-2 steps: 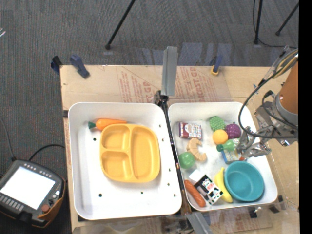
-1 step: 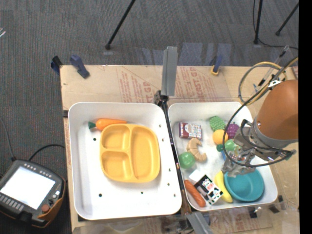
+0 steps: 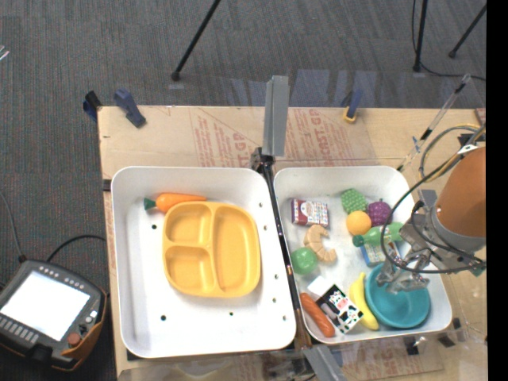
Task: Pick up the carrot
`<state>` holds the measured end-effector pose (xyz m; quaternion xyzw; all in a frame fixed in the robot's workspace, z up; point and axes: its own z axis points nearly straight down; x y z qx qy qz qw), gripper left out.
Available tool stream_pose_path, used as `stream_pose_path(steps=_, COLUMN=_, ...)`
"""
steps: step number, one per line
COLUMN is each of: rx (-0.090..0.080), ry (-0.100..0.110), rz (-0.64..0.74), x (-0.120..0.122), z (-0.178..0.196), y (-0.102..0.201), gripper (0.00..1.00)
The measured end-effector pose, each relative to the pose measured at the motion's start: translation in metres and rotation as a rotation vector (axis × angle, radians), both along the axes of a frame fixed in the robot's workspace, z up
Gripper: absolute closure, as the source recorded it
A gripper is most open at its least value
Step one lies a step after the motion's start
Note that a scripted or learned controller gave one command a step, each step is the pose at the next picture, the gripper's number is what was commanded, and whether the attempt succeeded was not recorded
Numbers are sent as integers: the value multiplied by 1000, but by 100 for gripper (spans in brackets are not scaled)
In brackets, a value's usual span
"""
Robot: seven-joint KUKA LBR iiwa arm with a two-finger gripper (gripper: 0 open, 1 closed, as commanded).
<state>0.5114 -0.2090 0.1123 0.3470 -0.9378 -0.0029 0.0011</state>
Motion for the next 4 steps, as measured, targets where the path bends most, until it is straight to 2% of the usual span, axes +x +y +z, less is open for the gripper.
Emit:
stream_pose_path(steps=1, rx=-1, ry=-2, rz=-53, x=-10, z=-2, y=29, gripper=100)
stream_pose_path(steps=2, rx=-2, ry=-6, rz=-105, x=6, z=30, y=74, gripper=100)
stream_pose_path(steps=3, rx=-4, ry=-12, rz=-240, x=69, z=100, y=43, gripper=100)
stream_pose_path(steps=4, rx=-1, ry=6, rz=-296, x=16, z=2, y=68, gripper=100)
